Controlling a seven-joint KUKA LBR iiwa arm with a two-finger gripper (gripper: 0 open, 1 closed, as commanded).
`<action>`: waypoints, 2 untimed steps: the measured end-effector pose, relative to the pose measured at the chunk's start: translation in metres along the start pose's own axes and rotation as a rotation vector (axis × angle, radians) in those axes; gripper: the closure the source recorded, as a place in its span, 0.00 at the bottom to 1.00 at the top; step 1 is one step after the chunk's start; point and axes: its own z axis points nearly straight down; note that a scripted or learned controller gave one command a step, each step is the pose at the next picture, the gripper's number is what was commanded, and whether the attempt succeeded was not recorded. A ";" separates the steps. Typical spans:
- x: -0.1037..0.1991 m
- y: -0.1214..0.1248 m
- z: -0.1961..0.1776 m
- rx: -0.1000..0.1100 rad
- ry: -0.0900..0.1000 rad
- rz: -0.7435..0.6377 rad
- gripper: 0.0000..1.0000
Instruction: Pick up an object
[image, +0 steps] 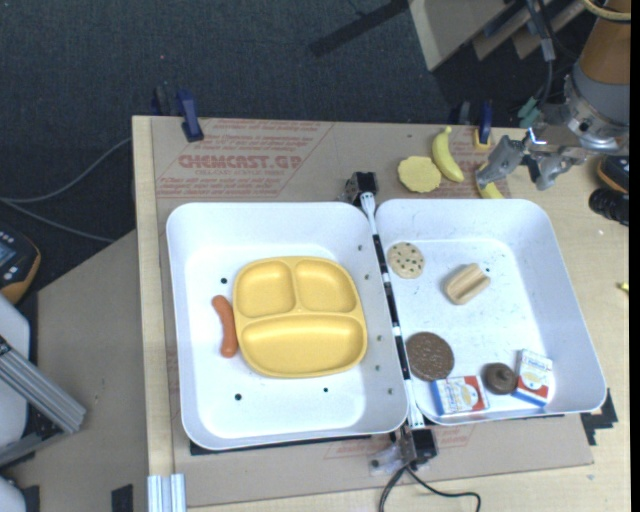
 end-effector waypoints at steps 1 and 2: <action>-0.039 -0.016 0.158 0.012 0.002 0.004 0.00; 0.004 -0.047 0.194 0.008 0.004 -0.002 0.00</action>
